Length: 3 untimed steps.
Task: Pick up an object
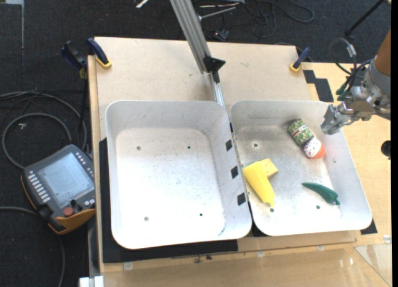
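Two shallow white bins sit side by side on your bench: the left bin (124,118) and the right bin (348,211), which holds three objects. You see a green-labelled bottle with a white and orange end (305,138) near its far right side, a yellow wedge-shaped piece (260,179) by its left wall, and a dark green curved piece (321,192) towards its near right corner, all well apart. Your gripper (333,120) hangs at the right bin's right rim, just beside the bottle and gripping nothing; how wide the fingers stand is too small to tell. The arm is cut off at the edge. A pale wooden benchtop (155,68) rests over dark carpet, with a teach pendant (59,186) lying at left.
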Tool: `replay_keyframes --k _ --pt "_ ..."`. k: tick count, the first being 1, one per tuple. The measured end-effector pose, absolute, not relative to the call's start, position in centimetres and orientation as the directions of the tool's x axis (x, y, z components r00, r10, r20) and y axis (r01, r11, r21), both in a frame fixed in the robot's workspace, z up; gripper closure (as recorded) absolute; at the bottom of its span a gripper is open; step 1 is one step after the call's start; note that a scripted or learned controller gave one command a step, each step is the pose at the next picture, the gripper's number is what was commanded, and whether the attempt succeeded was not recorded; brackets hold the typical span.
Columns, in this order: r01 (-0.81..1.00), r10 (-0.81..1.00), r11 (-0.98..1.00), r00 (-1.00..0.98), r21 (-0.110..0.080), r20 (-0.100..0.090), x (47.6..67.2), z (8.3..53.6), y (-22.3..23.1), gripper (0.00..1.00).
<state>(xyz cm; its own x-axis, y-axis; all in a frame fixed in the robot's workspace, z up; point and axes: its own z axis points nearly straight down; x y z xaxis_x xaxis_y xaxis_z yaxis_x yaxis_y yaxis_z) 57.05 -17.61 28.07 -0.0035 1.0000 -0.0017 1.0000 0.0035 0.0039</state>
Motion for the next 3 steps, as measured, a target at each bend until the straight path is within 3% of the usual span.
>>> replay_keyframes --k 3 --pt "1.0 1.0 0.007 -0.007 0.003 0.001 62.4 26.6 -1.2 1.0"
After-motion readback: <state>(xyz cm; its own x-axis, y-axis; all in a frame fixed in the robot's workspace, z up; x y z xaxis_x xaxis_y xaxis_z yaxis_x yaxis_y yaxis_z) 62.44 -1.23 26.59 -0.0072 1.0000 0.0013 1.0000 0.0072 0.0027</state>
